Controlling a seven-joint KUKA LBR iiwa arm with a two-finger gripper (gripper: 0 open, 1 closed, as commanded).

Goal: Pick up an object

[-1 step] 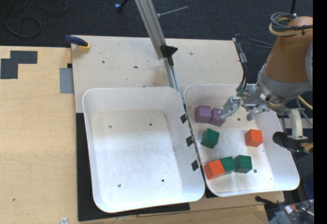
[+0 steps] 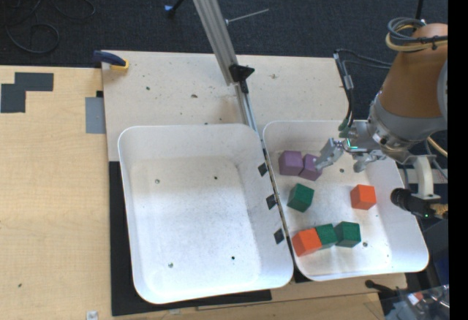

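Hovering over the right bin (image 2: 409, 256), the claw (image 2: 349, 154) is seen with its fingers spread, one tip just beside a purple block (image 2: 311, 166)

Six blocks are counted in the right bin: two purple ones, the other (image 2: 291, 162) touching the first, at the upper left; a green block (image 2: 300, 197) below them; an orange block (image 2: 363, 196) to the right, well apart; and near the front a row in which an orange block (image 2: 307, 241) and two green ones (image 2: 326, 235) (image 2: 348, 233) are pressed together. Nothing appears to be gripped, though the fingertips are small and blurred. The left bin (image 2: 139, 143) is set alongside on the surface (image 2: 168, 85), a slanted metal rail (image 2: 212, 15) being seen above it
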